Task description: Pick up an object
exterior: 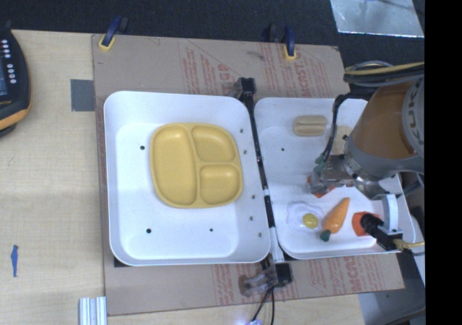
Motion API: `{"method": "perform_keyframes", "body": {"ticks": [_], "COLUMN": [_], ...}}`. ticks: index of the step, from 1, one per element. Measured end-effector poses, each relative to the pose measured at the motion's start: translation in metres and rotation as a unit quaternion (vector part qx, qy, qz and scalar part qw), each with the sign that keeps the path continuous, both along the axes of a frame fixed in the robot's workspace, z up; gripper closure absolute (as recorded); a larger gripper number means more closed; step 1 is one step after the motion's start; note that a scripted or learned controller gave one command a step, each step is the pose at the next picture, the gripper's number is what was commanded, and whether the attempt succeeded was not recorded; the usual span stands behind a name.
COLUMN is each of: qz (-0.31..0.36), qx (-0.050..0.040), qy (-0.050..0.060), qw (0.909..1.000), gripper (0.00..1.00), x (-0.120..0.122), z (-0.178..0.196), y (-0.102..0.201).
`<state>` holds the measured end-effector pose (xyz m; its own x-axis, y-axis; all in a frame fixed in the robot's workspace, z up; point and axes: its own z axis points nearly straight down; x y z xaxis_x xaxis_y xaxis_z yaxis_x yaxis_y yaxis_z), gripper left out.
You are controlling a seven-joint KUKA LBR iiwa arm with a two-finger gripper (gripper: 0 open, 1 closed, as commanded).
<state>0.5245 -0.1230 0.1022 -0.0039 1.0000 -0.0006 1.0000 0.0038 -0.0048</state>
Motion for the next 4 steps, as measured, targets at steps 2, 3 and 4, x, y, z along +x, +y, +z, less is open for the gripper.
{"method": "perform_keyframes", "body": {"ticks": [2, 3, 4], "qz": [0.001, -0.001, 0.002], "qx": [-0.001, 0.0009, 0.0017], "qy": [-0.006, 0.002, 0.002], "qw": [1.0, 1.0, 1.0], "gripper": [0.0, 0.0, 0.0], "x": [0.08, 0.036, 0.008], "z": [0.028, -0.009, -0.011], "y": [-0.018, -0.029, 0.014]}}
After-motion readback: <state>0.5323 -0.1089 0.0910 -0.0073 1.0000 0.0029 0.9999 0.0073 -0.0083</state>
